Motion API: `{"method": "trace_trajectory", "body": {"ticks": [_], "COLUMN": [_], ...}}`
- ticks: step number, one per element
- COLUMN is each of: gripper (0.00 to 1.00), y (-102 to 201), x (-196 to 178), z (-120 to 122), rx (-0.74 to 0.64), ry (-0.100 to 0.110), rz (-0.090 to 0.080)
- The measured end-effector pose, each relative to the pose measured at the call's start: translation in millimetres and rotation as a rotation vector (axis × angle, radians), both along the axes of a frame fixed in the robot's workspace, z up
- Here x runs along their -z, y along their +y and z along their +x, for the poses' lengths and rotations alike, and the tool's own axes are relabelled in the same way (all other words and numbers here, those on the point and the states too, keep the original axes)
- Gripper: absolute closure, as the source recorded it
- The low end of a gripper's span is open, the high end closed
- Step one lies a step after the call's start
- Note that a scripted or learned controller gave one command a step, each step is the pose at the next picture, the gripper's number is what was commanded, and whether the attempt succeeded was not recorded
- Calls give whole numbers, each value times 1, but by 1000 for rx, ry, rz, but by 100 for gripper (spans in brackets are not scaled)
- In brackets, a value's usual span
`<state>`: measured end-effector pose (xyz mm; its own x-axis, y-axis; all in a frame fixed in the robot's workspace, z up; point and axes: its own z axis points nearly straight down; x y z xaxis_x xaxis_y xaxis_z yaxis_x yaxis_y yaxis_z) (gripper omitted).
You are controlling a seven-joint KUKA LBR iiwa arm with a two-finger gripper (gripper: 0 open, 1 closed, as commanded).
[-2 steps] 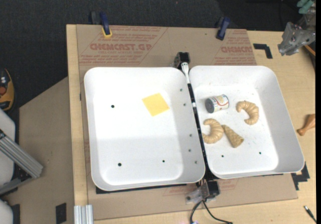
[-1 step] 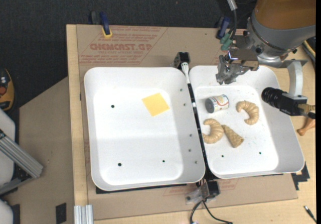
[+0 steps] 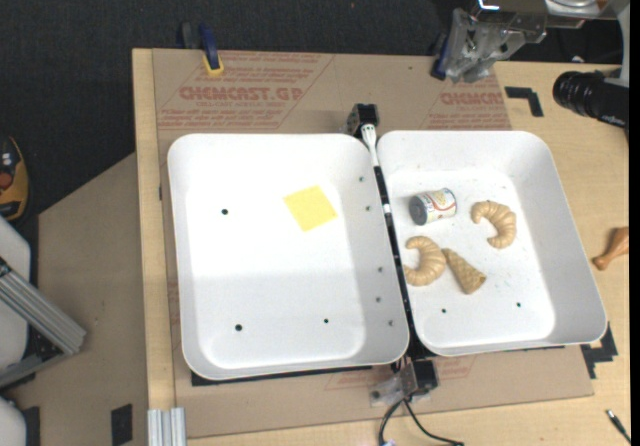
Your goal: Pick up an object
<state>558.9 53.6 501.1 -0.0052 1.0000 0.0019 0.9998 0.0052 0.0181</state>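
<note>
The right bin [image 3: 545,169] holds a small white can with a printed label [image 3: 432,206] lying on its side, a croissant [image 3: 496,221] to its right, a second croissant [image 3: 424,261] near the bin's left wall, and a tan cone-shaped pastry [image 3: 465,271] beside that one. In the left bin [image 3: 190,264] lies a flat yellow square [image 3: 310,207]. My gripper [image 3: 470,59] hangs high beyond the far edge of the right bin, well away from every object, with nothing between its fingers.
The two white bins stand side by side on a brown board [image 3: 250,84], joined by black clamps at the far [image 3: 362,118] and near [image 3: 420,375] ends. A blue and yellow clamp [image 3: 210,49] sits at the board's far left.
</note>
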Motion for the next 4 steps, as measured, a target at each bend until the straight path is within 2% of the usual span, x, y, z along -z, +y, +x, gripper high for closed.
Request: {"method": "trace_trajectory", "body": {"ticks": [1, 2, 3, 4], "gripper": [100, 100, 100, 100], "y": [74, 94, 151, 114], "x": [95, 121, 215, 156], "z": [-35, -82, -81, -79], "rx": [-3, 1, 0, 8], "ry": [30, 26, 28, 12], "rz": [-2, -2, -4, 0]}}
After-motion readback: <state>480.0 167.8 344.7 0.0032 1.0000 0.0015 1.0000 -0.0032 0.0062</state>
